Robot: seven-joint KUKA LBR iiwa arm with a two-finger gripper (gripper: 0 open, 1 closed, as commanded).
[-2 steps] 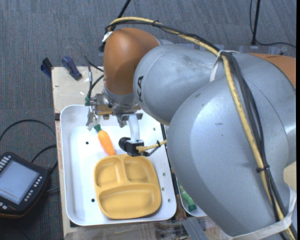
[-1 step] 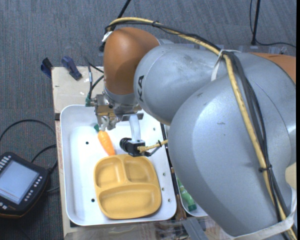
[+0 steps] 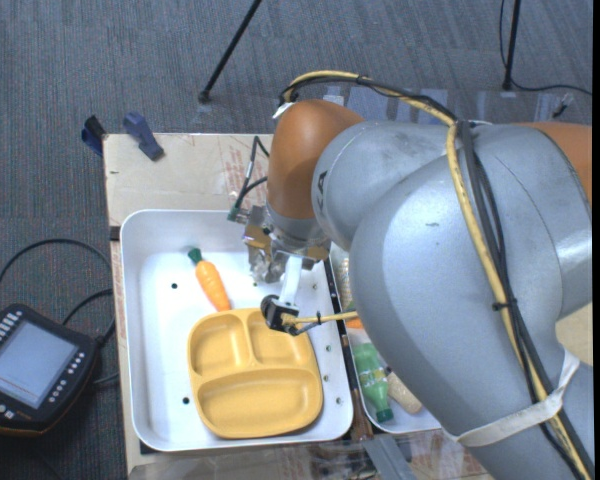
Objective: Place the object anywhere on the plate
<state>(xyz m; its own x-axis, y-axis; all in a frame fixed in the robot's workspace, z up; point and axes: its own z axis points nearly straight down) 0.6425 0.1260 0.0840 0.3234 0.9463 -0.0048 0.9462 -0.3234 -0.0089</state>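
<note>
Carrot (image 3: 212,283) lies flat in the bin (image 3: 155,353), just beside the jaws.

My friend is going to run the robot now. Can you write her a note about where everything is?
Gripper: low over the left bin, just beyond the yellow plate's far right corner.
Toy carrot: lying on the bin floor, just left of the gripper and beside the plate's far edge, not on it.
Yellow plate: near side of the same bin, with nothing in its three compartments.
Done: nothing placed yet.
Left: pick up the object, most likely the carrot, and set it anywhere on the plate.
</note>
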